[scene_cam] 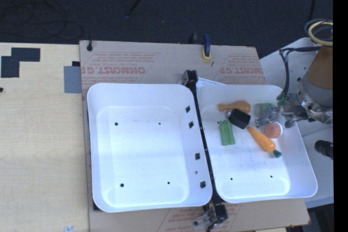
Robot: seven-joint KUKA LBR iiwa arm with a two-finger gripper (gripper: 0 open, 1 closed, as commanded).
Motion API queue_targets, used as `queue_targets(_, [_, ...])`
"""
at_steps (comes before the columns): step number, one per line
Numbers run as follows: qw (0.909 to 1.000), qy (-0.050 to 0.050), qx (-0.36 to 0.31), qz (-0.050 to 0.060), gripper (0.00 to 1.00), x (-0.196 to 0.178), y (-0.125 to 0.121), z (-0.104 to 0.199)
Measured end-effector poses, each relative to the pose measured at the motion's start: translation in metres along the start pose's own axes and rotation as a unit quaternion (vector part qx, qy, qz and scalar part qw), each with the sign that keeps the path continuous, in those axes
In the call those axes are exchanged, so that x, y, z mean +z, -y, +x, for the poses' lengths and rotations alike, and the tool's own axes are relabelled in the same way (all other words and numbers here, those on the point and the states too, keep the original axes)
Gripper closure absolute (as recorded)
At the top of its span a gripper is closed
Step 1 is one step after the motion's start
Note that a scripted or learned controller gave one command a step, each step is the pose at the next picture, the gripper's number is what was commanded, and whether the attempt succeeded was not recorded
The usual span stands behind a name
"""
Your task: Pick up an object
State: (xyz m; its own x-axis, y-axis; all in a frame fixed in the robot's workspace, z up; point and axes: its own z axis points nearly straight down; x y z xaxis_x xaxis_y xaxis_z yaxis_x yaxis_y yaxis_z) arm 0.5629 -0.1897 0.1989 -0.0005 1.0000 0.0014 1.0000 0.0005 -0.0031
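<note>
1. Lying nearest the camera, the front edge of the cardboard sheet [179, 220] pokes out below the two bins, with a black clamp [216, 213] at the foot of the seam between them.
2. Left of the seam is the left bin [98, 117], a shallow white tray with small dark dots on its floor.
3. Touching it along the seam, the right bin [304, 182] holds all the loose objects, gathered in its far half.
4. Nearest of these is an orange carrot-shaped toy [262, 139] with a green tip, lying at a slant and pointing toward the bin's right wall.
5. Just left of it lies a green block [227, 132], lengthwise, near the seam.
6. A black object [238, 118] sits just beyond the green block, touching an orange-tan piece [236, 107] behind it.
7. A pinkish round object [273, 130] rests just beside the carrot's upper end, right under the gripper.
8. The gripper [270, 115] reaches in from the right over the bin's far right part, low among the objects next to a green-grey item [265, 108]; whether it is spread or closed, or has hold of anything, cannot be told.
9. Behind it, the arm's orange band [322, 68] shows at the right edge.
10. Farthest, a blue-and-yellow clamp [206, 47] grips the cardboard's back edge.
</note>
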Motion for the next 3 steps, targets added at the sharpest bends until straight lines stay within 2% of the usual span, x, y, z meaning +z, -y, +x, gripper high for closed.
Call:
queue_targets(1, [1.0, -0.001, -0.002, 0.0, 0.0, 0.103, -0.058, 0.041])
queue_targets(2, [1.0, -0.001, 0.001, 0.003, 0.0, 0.113, 0.048, 0.089])
queue_targets(3, [1.0, -0.001, 0.004, 0.001, 1.0, 0.101, 0.044, 0.085])
